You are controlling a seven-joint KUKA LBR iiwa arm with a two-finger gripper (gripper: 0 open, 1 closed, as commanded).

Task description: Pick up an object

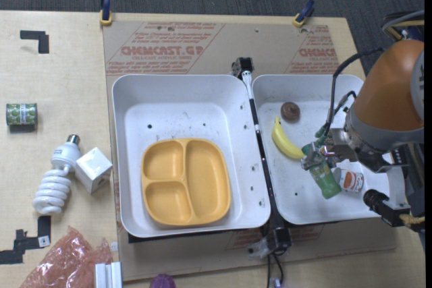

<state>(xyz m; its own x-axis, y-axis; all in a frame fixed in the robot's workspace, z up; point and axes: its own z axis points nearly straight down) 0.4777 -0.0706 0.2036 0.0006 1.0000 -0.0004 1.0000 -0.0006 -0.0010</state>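
**Arm low over the right bin, at the green bottle**

The arm (395, 94) reaches in from the right, and its jaws (316, 157) sit low in the right bin (297, 209), right at the top end of a green bottle (326, 182) lying tilted on the bin floor. Whether the jaws are released or clenched, I cannot tell; the bottle's top meets the metal there, but a grasp is not clear.

Just right of the bottle lies a small white and red can (352, 181). A banana (284, 139) lies just left of the jaws, and a brown round thing (290, 111) sits above it.

The left bin (128, 145) holds a yellow divided tray (185, 181). On the worktop (54, 77) to the left lie a spiral bulb (54, 179), a white cube (94, 169) and a small green tin (21, 114).
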